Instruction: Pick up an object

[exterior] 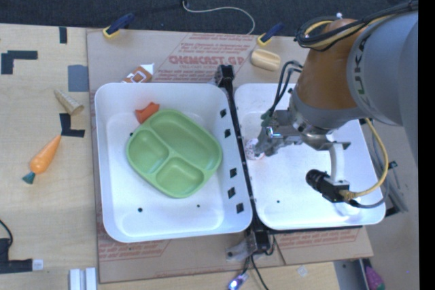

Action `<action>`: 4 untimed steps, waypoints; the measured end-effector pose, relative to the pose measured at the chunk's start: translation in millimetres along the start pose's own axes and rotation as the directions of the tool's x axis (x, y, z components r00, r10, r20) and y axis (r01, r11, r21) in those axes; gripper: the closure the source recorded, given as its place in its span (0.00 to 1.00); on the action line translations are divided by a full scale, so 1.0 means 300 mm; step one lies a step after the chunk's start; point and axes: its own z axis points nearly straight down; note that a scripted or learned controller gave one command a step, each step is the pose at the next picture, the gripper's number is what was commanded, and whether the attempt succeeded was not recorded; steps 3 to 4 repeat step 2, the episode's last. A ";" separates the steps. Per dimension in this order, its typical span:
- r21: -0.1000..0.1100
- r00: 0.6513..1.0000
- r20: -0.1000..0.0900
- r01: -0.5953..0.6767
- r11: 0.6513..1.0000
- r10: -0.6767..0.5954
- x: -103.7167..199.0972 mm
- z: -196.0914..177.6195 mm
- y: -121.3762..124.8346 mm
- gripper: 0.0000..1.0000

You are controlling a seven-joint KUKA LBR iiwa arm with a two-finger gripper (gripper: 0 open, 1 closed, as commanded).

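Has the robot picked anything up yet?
Not yet, as far as I can see. Done: the gripper is down in the right bin, beside a small pinkish thing. Left: grabbing and lifting it. The green tray lies untouched in the left bin.

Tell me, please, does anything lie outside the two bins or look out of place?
Yes. A toy carrot, a small brown cone and a tan bread-like piece lie on the bench outside the bins. The green tray sits askew in the left bin.
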 end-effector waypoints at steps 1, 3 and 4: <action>-0.007 1.000 0.000 -0.001 1.000 0.001 0.015 -0.259 -0.150 1.00; -0.022 1.000 -0.003 0.006 1.000 -0.006 0.185 -0.736 -0.142 1.00; -0.022 1.000 -0.003 0.006 1.000 -0.006 0.185 -0.736 -0.142 1.00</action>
